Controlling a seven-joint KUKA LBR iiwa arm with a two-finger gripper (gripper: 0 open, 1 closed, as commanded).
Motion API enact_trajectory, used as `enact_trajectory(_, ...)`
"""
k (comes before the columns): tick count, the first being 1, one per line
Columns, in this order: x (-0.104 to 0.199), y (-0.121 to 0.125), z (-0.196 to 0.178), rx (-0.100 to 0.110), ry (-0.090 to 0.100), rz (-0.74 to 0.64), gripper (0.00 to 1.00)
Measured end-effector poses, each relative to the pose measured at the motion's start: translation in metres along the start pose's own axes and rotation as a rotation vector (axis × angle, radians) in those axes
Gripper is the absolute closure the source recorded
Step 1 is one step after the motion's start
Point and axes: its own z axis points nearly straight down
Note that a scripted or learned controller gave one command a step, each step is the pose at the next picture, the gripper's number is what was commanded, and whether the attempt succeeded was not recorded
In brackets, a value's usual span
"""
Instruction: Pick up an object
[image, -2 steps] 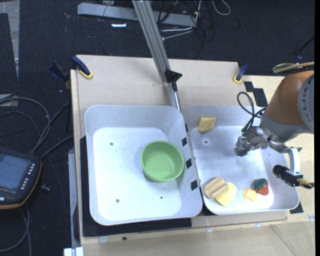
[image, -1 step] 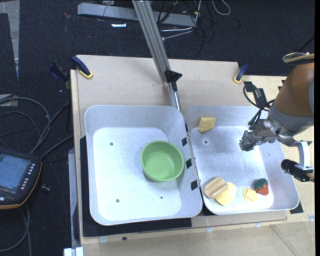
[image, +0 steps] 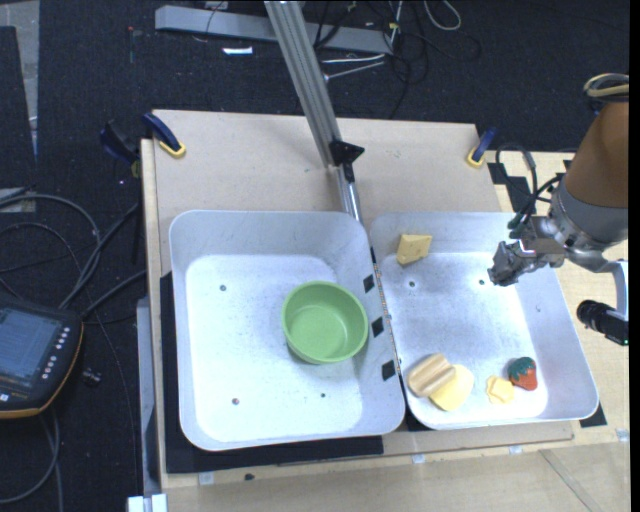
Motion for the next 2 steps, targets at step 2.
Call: enact_trajectory(2,0.056,0.01,-0.017,0.005,0.002,-0.004,1.0)
